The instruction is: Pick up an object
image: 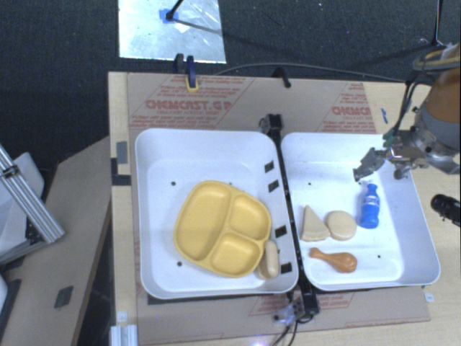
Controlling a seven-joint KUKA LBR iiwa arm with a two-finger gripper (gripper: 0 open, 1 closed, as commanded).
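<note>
In the right bin [317, 157] lie a blue bottle [369, 206], a tan wedge-shaped piece [312, 225], a round pale bun [342, 225] and an orange drumstick [336, 259]. My gripper [383, 162] hangs over the bin's upper right part, just above the blue bottle and apart from it. Nothing shows between its fingers. In the left bin [187, 150] sit a yellow divided plate [222, 228] and a beige oblong piece [270, 259] at the plate's lower right edge.
The two bins stand side by side on a cardboard sheet [216, 99], joined by a dark divider strip [282, 193]. A clamp [189, 71] sits at the sheet's far edge. An aluminium profile [25, 200] stands at the left.
</note>
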